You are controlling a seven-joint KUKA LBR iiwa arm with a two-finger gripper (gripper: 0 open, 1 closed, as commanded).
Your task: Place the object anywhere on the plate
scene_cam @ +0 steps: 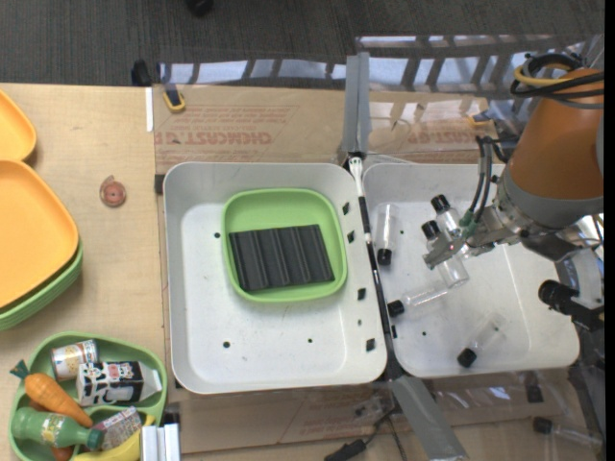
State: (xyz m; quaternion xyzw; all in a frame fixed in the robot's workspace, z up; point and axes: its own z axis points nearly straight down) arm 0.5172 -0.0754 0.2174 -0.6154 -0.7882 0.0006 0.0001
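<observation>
Plate: the green plate (284, 217) is sitting in the left bin (192, 286), with a dark ribbed mat (281, 257) lying across its middle.

Objects: several clear plastic tubes with black caps are lying scattered in the right bin (519, 344). One tube (383, 235) is resting near the divider, a second tube (418, 300) is lying toward the middle, a third tube (480, 342) is sitting near the front edge, and a fourth tube (445, 215) is lying just beside the gripper.

Gripper: the gripper (452, 254) is hanging low over the right bin, reaching in from the right, with its tip sitting over something clear, probably another tube. Whether the pincer is standing apart or together, the view is not showing, so it cannot be told, and no tube is visibly being held.

Handling: the tubes are looking light, stiff and smooth, so they are likely to be rolling or slipping away from a poor pinch. Being thin clear plastic, they probably are tolerating a firm squeeze, though not a crushing one.

Where to hold: gripping across the barrel near its middle, with the fingers set square to the tube's length, is appearing the safest choice.

Progress: no tube is lying on the plate, so the task is looking not yet done.
</observation>
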